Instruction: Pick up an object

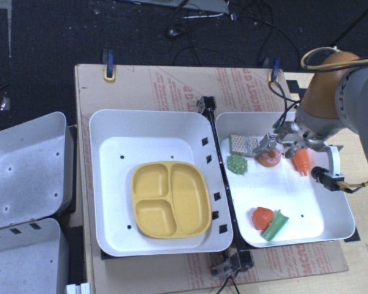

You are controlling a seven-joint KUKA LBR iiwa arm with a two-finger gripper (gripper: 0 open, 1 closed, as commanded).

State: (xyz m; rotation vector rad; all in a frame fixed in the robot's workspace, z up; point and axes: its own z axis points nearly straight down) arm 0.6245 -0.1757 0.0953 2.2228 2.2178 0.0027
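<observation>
A small red, tomato-like toy (270, 158) lies near the back of the right-hand white bin (331, 222), directly under the jaws of the grey KUKA arm's gripper (271, 144), which hangs over it from the right. Whether the jaws are spread or closed cannot be told from this slanted view, and nothing shows the toy lifted off the bin floor.

The toy looks like hollow plastic play food: probably light, fairly stiff and smooth-skinned, so it may roll or squirt sideways under a pinch. A hold across its widest part, square to the rounded sides, seems the safest.

Just beside it to the right lies an orange carrot-shaped piece (302, 161); to its left a grey-speckled rectangular pad (243, 143) sits by the bin's back wall, with a knobbly green broccoli-like piece (237, 163) in front of that. Well apart, near the bin's front, a red pepper-like piece (262, 216) touches a green stick-shaped piece (275, 225).

The left-hand bin (110, 139) holds a yellow three-compartment plate (170, 199). Both bins rest on a cardboard sheet (172, 81) covering the table, held by blue clamps (110, 66) at its back edge. The sheet carries repeated red printing, too faint and skewed to read with confidence. No other labels are legible.
</observation>
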